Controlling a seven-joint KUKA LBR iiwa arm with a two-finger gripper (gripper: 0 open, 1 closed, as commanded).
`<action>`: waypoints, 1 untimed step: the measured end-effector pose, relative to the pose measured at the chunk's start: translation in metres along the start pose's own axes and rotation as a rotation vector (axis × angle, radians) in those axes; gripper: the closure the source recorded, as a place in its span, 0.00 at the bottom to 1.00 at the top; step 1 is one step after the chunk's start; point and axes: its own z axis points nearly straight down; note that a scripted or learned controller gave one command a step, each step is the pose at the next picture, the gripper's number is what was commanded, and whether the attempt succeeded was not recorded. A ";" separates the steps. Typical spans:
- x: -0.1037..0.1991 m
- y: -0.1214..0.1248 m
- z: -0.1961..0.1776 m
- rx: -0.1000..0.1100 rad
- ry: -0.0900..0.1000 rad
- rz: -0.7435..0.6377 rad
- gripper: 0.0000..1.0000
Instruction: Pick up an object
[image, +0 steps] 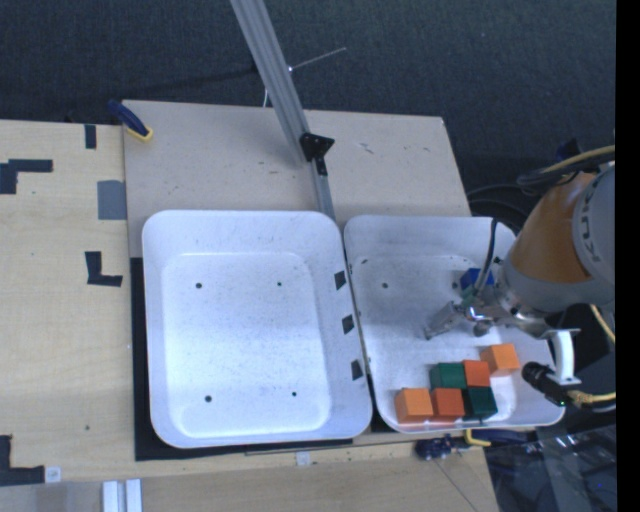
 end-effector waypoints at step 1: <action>0.001 -0.001 0.008 -0.003 -0.002 0.001 0.00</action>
